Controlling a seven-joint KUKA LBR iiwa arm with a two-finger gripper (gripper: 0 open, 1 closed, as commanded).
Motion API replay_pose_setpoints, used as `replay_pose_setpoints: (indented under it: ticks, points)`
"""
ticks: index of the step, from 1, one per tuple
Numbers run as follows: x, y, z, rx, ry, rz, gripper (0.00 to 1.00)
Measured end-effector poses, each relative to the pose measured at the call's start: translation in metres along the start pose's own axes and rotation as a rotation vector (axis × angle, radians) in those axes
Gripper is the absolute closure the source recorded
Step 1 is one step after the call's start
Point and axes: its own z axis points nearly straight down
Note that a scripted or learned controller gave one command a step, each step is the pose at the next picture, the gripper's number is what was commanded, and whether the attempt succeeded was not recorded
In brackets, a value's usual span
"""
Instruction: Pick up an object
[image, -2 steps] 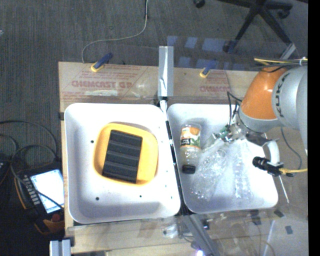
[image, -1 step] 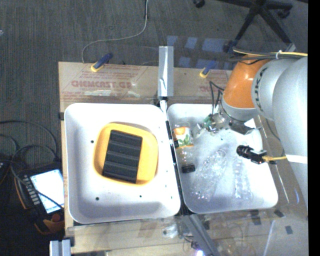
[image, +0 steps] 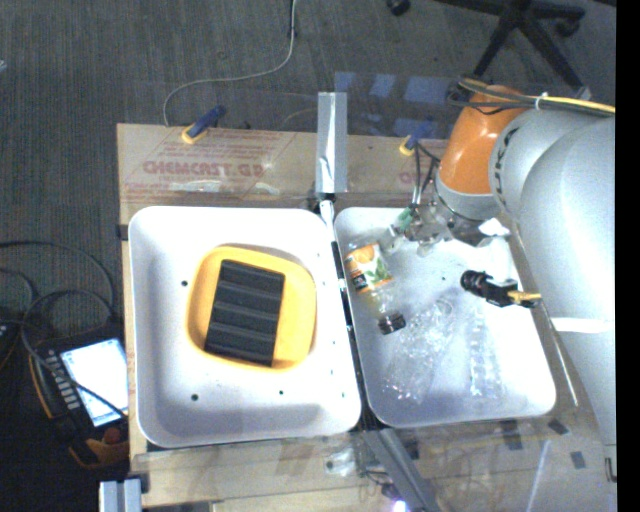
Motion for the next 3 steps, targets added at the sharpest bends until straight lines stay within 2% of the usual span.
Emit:
replay_pose_setpoints:
  ticks: [1,2,3]
  points:
    - [-0.018,-0.037,-0.071,0.006,0.010,-0.043,0.00]
    - [0.005,-0.021,-0.010,0.001,-0.002,-0.035,0.00]
    - [-0.049,-0.012,-0.052,0.007,0.011,0.045,0.00]
